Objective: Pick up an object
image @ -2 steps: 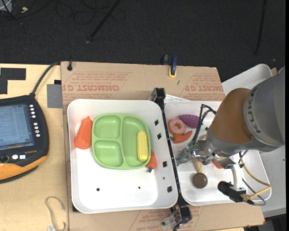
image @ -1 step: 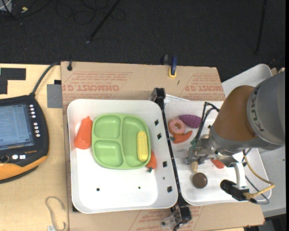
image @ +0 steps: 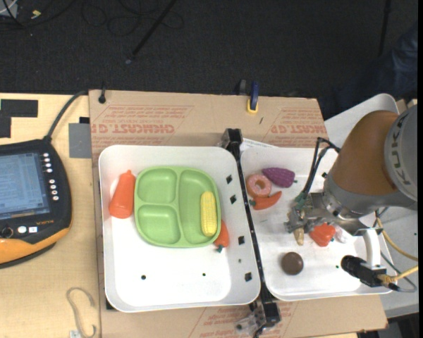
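Left bin point(image: 120, 273): green divided plate point(image: 173, 206) carrying a corn cob point(image: 208, 213); orange bottle point(image: 122, 193) beside it. Right bin point(image: 324, 287): pink donut point(image: 258, 184), purple eggplant point(image: 278, 176), brown ball point(image: 291, 263), red object point(image: 322, 234) at the gripper point(image: 301, 224); grip state indeterminate. Cardboard point(image: 197, 118) print unreadable.

I count two white bins point(image: 120, 273), one green plate point(image: 162, 210), one corn cob point(image: 208, 213), one donut point(image: 258, 185), one eggplant point(image: 278, 176).
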`<state>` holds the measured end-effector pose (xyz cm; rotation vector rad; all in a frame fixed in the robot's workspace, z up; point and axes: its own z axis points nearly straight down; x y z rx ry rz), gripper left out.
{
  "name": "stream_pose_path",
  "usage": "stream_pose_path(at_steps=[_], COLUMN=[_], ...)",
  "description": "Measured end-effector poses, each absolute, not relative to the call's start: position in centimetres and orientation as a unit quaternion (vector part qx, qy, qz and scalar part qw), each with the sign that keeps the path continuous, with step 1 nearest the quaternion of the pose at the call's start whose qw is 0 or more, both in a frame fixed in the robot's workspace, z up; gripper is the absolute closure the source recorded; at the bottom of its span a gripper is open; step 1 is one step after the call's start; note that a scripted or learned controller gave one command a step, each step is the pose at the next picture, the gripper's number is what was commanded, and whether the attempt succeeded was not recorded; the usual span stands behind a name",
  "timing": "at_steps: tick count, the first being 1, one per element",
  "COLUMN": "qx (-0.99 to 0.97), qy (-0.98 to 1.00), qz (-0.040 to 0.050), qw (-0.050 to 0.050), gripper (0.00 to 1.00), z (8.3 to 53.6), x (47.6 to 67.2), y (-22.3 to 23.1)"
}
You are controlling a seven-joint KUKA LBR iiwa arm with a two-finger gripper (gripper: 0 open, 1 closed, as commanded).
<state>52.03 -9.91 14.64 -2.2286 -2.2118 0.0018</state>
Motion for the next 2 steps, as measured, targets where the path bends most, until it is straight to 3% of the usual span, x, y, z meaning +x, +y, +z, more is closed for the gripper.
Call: stream_pose_path(at_steps=[2], qx=[-0.707], qy=[-0.707], qz=[-0.0002], qw=[0.0], gripper=[1.0], z=[22.9], x=[51.5], y=[-9.9])
